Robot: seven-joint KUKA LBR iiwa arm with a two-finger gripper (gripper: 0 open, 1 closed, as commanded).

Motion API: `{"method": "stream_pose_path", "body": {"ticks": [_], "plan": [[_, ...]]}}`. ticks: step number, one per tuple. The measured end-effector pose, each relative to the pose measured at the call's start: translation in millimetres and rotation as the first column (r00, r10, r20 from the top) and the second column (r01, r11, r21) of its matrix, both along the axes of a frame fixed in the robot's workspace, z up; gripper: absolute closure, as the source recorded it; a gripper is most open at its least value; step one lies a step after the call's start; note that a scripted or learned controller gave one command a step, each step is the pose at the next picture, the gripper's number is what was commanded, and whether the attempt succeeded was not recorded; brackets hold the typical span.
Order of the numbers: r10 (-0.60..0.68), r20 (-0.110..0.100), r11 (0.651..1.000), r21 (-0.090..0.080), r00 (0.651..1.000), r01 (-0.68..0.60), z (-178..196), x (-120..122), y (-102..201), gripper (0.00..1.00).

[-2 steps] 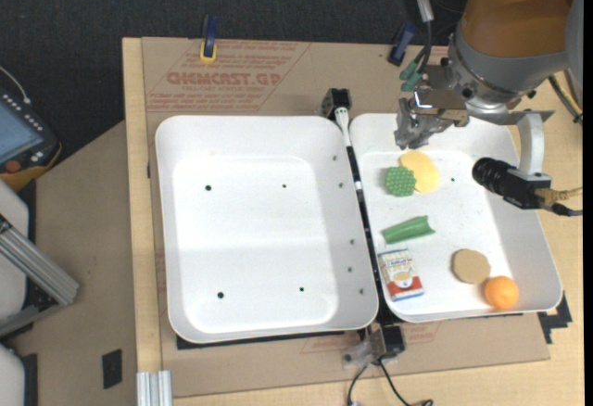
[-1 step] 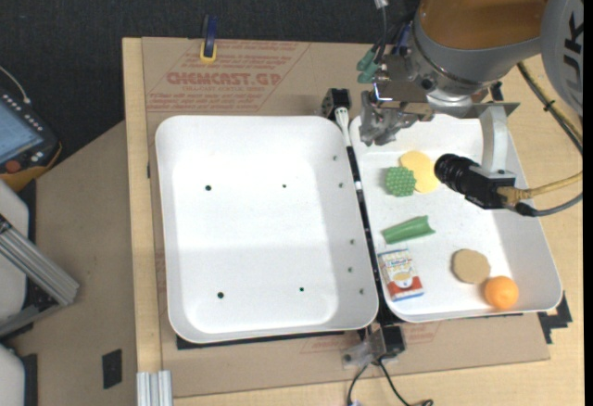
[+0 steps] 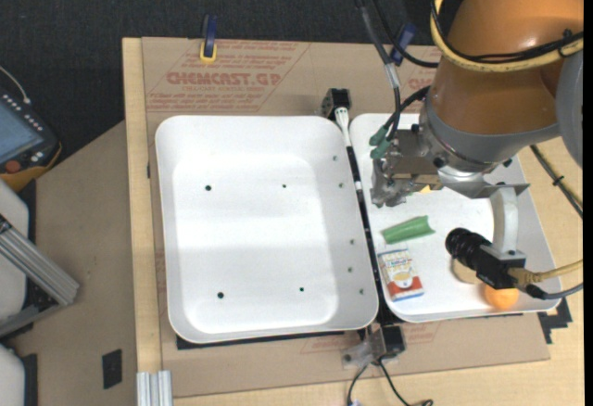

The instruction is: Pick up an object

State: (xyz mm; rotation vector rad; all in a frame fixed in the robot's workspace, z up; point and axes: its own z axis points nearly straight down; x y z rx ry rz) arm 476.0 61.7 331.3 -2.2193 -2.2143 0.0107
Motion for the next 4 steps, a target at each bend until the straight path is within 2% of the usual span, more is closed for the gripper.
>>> {"method": "stream_pose_path", "body": {"ticks": [1, 2, 3, 4], "plan": [[0.007, 0.018, 1.000, 0.003, 1.000, -0.007, 68, 4, 39, 1.00], [0.006, 0.018, 1.000, 0.003, 1.000, -0.006, 135, 4, 70, 1.00], [-0.001, 0.003, 1.000, -0.002, 1.000, 0.001, 62, 55, 58, 1.00], [-0.001, 0.005, 1.000, 0.000, 1.000, 0.001, 60, 17, 22, 1.00]]}}
